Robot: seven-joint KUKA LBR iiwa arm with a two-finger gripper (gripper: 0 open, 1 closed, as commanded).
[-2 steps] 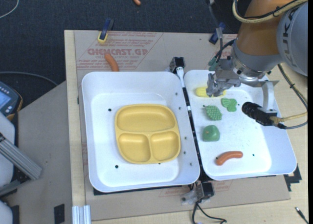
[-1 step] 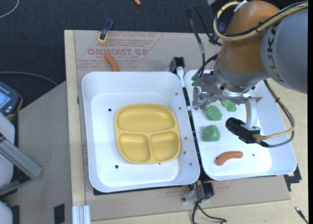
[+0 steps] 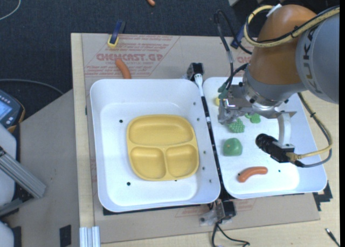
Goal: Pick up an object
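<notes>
Because the gripper [image 3: 230, 115] sits low over a bumpy green toy [image 3: 235, 127], it could push it away; I cannot tell how it is set.

yellow tray [image 3: 161, 146], green block [image 3: 233, 146], orange sausage [image 3: 252, 173]

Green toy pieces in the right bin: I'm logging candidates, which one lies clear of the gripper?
The smooth rounded green piece, alone on bare bin floor. The bumpy green piece sits right under the gripper.

Divided tray [image 3: 161, 147] sits in the left bin [image 3: 102, 132]; right bin [image 3: 310, 178] holds 1 toy sausage [image 3: 252, 173], near the front.
</notes>
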